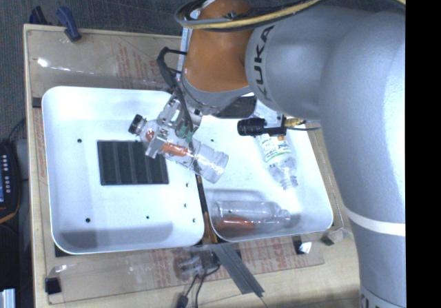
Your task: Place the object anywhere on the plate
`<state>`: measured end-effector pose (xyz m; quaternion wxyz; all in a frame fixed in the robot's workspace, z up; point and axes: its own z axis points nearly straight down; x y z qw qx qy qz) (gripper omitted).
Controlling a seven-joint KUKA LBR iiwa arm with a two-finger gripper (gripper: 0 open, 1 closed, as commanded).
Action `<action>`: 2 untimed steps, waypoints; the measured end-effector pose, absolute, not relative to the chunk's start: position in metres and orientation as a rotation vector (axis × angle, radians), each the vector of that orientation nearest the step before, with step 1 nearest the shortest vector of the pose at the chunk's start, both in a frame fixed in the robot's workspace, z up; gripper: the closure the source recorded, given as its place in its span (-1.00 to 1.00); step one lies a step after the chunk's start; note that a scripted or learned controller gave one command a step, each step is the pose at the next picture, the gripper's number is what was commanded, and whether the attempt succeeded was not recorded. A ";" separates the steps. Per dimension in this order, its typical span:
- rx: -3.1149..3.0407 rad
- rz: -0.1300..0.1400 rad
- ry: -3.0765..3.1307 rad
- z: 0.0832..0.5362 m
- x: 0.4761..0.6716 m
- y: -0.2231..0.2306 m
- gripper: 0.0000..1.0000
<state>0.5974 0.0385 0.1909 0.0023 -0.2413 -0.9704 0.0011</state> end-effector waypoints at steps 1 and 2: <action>-1.173 0.003 -2.914 0.230 0.637 0.059 1.00; -0.978 0.006 -2.980 0.190 0.615 0.093 1.00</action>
